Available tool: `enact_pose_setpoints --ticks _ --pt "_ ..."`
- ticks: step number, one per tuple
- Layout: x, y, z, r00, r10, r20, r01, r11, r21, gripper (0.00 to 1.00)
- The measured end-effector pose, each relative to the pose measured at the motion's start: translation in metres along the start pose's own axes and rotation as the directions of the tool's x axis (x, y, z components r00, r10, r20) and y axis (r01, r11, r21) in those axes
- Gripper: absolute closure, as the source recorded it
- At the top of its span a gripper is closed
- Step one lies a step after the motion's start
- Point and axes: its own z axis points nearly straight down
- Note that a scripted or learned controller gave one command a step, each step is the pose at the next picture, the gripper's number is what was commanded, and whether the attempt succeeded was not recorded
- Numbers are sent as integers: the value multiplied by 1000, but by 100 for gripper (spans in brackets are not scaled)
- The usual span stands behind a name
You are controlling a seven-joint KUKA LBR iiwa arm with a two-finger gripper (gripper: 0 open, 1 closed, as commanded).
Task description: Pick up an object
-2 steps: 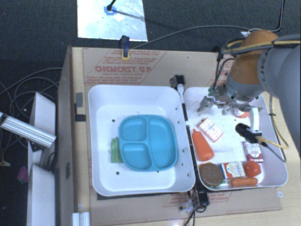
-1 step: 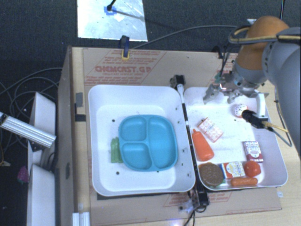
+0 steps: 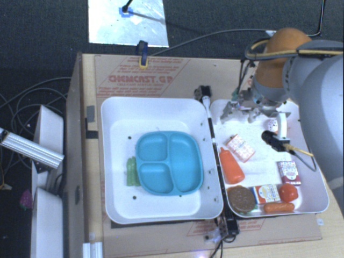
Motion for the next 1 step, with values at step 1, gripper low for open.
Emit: enact_pose_setpoints --ticks 1 --pt "2 0 17 1000 -1 1 1 1000 -1 0"
